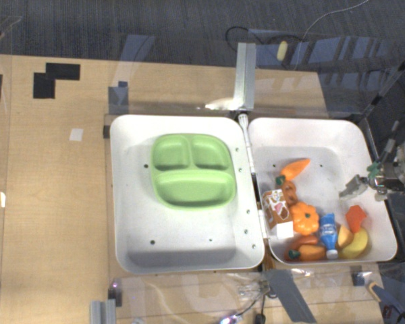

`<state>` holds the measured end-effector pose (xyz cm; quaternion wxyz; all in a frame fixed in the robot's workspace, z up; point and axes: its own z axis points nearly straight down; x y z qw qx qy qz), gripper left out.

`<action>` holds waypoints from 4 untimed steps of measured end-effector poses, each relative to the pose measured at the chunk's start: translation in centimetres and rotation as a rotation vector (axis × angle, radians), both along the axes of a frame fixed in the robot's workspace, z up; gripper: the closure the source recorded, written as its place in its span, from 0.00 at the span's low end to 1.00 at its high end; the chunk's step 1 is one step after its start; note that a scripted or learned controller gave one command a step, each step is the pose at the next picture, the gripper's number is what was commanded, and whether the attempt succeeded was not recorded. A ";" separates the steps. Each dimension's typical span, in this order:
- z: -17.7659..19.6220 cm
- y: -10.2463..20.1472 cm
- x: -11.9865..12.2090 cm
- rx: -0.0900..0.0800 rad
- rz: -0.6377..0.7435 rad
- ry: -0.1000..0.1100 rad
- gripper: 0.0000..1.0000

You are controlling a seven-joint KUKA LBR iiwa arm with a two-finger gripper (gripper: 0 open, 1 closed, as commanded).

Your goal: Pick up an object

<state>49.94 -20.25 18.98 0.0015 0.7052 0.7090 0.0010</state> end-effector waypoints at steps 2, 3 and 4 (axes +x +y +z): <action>-10.2 9.6 14.4 0.001 0.128 -0.007 0.00; -10.3 10.5 16.2 -0.003 -0.086 0.039 0.00; -0.2 16.2 17.1 0.001 -0.141 -0.004 0.00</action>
